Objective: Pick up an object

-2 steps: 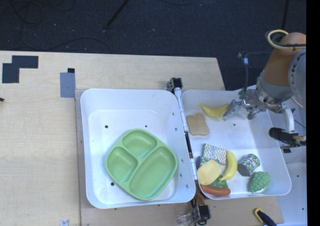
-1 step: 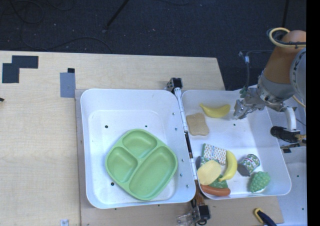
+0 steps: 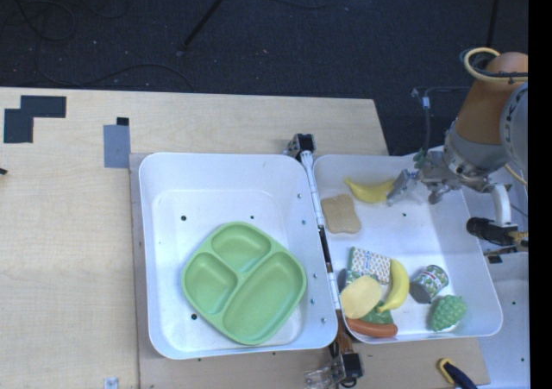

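The right bin (image 3: pixel 461 232) holds the loose items. Near its far edge lies a yellow banana-shaped piece (image 3: pixel 369 191), with a tan slice of bread (image 3: pixel 341 215) just left of it. My gripper (image 3: pixel 420 188) hangs over the bin's far right part, just right of the yellow piece. Its fingers (image 3: pixel 399 190) are spread open with nothing between them. At the near end sit a checkered wafer (image 3: pixel 371 263), a banana (image 3: pixel 398 284), a pale yellow lump (image 3: pixel 360 297), a red-orange stick (image 3: pixel 373 327), a small tin can (image 3: pixel 429 282) and a green bumpy toy (image 3: pixel 447 313).
A green divided plate (image 3: pixel 244 282) lies in the left bin (image 3: pixel 172 197). The wooden bench (image 3: pixel 60 249) extends to the left. A black fitting (image 3: pixel 493 230) sticks out by the right bin's right wall.
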`<control>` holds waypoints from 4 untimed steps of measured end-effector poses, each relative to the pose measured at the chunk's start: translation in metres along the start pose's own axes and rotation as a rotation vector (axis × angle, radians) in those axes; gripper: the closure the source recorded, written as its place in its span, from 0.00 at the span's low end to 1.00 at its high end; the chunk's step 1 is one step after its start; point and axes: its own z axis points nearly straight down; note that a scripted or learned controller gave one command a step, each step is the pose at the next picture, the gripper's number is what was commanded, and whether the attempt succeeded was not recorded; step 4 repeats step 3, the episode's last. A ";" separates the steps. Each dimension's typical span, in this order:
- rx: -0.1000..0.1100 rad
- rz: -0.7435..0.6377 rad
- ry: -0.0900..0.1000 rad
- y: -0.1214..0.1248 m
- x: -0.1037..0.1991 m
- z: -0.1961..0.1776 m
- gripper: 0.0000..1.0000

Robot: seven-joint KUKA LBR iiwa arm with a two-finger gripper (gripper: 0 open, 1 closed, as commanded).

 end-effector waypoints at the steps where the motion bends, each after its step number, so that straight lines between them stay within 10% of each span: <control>1: 0.003 -0.002 0.000 0.000 0.000 -0.008 1.00; 2: 0.003 -0.003 0.000 0.000 0.000 -0.008 0.00; 3: 0.005 -0.004 0.000 0.000 -0.001 -0.017 1.00; 4: 0.005 -0.004 0.000 0.000 -0.001 -0.017 1.00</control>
